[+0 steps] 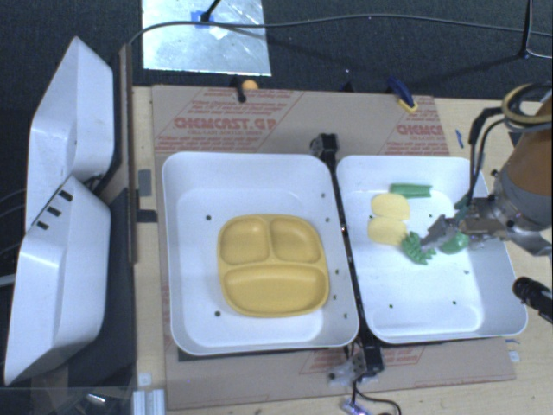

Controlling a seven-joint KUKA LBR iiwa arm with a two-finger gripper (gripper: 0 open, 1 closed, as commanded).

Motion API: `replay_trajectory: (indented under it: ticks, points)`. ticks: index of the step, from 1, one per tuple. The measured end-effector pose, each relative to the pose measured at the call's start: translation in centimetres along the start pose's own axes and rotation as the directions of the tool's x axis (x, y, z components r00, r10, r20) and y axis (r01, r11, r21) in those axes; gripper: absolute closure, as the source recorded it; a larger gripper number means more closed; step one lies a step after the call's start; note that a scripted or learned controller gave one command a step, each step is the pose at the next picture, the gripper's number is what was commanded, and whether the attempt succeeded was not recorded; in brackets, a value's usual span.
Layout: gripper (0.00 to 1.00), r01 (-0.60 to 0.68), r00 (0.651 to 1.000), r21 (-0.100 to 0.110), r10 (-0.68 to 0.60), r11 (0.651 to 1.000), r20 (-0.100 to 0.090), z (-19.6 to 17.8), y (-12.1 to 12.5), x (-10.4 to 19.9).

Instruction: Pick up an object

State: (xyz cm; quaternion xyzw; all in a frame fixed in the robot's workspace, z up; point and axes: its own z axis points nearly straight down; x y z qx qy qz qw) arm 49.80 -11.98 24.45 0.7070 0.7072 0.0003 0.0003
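You are looking down on a table (pixel 285 111) carrying two shallow white bins side by side. The left bin (pixel 186 232) is holding a yellow divided plate (pixel 273 264), lying flat near the middle of that bin, with two small compartments on its far side and one long compartment on its near side.

The right bin (pixel 415 309) is holding the small things. A green stick (pixel 409 190) is lying flat toward the far side. Just near of it and slightly left, two yellow pieces (pixel 389 217) are sitting one behind the other, touching or nearly so. Just right of the nearer yellow piece, a green toothed toy (pixel 417 250) is lying on the bin floor.

The arm is reaching in from the right, and its jaws (pixel 442 232) are sitting low over the right bin, right beside the green toothed toy. Another bit of green (pixel 455 242) is showing just beneath them, but you cannot tell whether it is part of the same toy. The metal parts are blurring together there, so you cannot tell whether the jaws are wide or narrow, or whether anything is sitting between them.
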Motion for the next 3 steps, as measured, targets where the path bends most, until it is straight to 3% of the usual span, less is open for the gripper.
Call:
replay_trajectory:
  ticks: [1,2,3]
  points:
    - [1.00,0.000,1.000,-0.001,0.000,1.000,0.000,-1.1,0.0,0.0]
    - [1.00,0.003,1.000,0.003,-0.003,1.000,-0.001,3.6,2.2,3.7]
    - [0.00,-0.001,1.000,0.001,0.001,1.000,0.000,3.4,2.2,3.5]
